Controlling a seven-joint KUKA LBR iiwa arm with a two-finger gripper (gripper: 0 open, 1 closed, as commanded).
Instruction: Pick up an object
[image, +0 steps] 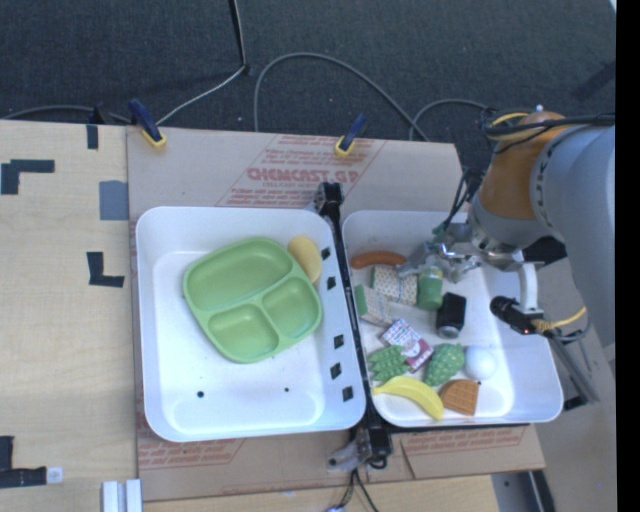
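Note:
My gripper (447, 256) hangs over the far middle of the right bin (530, 400), at the end of the grey arm with its orange band (512, 180). Directly below and in front of it stands a small green can (430, 290), beside a patterned beige box (393, 287). A black cylinder (451, 314) lies just in front of the can. A red sausage (375, 259) lies left of the gripper. Nearer the front lie a yellow banana (412, 394), an orange wedge (461, 397), a white egg (481, 362) and green toy vegetables (445, 361).
The left bin (165, 400) holds a green divided plate (253, 297) and a yellow lemon-like piece (306, 257) at its right wall. A black clip strip (340, 300) joins the two bins. A small pink-patterned card (404, 335) lies mid-bin on the right.

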